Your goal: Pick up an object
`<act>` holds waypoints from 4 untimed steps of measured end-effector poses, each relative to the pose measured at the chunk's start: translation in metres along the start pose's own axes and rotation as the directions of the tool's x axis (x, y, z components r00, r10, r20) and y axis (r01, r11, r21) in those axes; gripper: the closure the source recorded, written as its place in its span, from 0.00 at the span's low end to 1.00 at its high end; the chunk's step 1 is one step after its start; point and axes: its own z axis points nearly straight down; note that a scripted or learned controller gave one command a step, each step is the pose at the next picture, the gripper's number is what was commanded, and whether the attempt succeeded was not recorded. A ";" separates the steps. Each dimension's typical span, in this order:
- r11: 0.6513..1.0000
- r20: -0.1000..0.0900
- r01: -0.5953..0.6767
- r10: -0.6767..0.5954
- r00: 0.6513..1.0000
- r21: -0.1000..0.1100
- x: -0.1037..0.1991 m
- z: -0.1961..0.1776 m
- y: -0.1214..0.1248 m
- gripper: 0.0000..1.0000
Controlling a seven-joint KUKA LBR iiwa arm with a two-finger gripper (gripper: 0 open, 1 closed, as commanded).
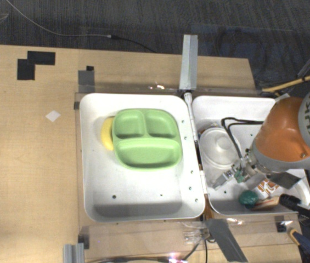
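You can see the gripper [237, 174] low in the right bin [286, 107], but you cannot tell how it is set. Just below and right of it lies a small dark green ball [248, 198], round and matte, beside a brown packet [266, 203]; a clear cup [218, 144] sits just above-left.

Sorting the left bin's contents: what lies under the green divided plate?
A yellow object pokes out from beneath the green divided plate at its left edge. The plate covers the rest, so its shape stays hidden.

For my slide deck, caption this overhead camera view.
Arm reaches into right bin; green divided tray rests in left bin.
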 end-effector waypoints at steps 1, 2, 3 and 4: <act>0.999 0.001 -0.050 0.050 0.999 0.005 -0.065 0.002 0.023 0.00; 0.981 0.000 -0.194 0.194 0.981 0.010 -0.038 0.002 0.060 0.00; 0.981 0.004 -0.195 0.195 0.981 0.022 -0.042 -0.007 0.053 1.00; 0.954 -0.003 -0.301 0.301 0.954 0.010 0.033 -0.168 0.070 1.00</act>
